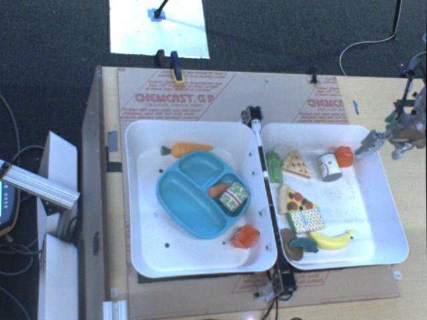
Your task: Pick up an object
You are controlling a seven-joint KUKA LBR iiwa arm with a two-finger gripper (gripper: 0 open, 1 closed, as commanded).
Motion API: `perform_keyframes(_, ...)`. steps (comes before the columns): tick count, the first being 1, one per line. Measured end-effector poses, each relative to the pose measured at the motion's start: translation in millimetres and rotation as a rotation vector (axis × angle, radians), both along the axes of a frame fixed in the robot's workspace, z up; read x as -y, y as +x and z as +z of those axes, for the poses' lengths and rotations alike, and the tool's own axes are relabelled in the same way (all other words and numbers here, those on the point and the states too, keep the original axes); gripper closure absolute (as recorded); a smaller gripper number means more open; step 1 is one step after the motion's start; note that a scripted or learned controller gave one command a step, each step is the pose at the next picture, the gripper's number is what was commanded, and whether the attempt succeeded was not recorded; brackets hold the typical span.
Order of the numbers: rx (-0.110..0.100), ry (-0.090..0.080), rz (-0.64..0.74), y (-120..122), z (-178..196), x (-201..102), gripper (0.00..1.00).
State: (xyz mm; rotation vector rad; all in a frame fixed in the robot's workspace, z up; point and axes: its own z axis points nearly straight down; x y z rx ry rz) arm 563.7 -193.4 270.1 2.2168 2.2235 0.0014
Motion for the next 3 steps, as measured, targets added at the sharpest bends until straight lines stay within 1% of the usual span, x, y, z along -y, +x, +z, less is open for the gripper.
perform_keyframes(1,-0.001,0.000,0.002,79.5,-39.4,5.0,0.00)
perform_keyframes(2,-0.003,0.001,0.002,104.3,-164.2,12.3,0.00)
perform_keyframes(3,0.004,-0.002,0.006,106.8,-150.2,12.7,1.00)
